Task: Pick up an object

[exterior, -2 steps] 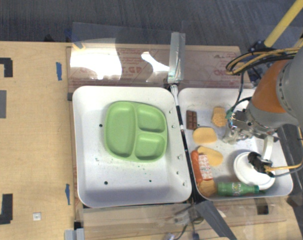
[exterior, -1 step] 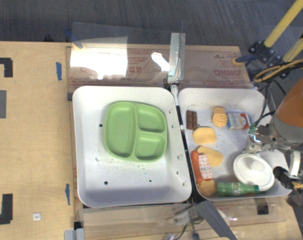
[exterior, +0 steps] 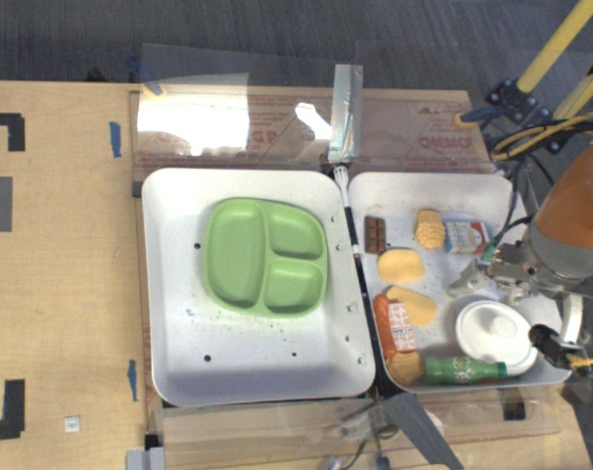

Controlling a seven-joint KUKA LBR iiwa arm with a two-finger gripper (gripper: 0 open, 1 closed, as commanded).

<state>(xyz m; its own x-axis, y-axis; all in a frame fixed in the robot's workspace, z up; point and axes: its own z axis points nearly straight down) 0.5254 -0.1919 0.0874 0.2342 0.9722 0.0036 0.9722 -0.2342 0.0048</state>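
Note:
The right bin (exterior: 531, 386) holds several objects. A brown chocolate bar (exterior: 375, 233), a yellow corn cob (exterior: 430, 229) and a small printed packet (exterior: 464, 234) lie along its far side. Two yellow rounded pieces (exterior: 400, 263) (exterior: 415, 305) sit in the middle. A red wrapped sausage (exterior: 395, 326) and a tan bread piece (exterior: 406, 365) lie at the near left, with a green bottle (exterior: 462, 368) on its side along the near wall. A white round bowl (exterior: 491, 330) sits near the right. My gripper (exterior: 482, 272) hangs low, just beyond the bowl and right of the yellow pieces.
The left bin (exterior: 169, 292) bears a green divided plate (exterior: 265, 255). The arm's orange band (exterior: 573, 209) and grey wrist cover the right bin's right side. Cables and a yellow pole (exterior: 561, 37) stand at the far right.

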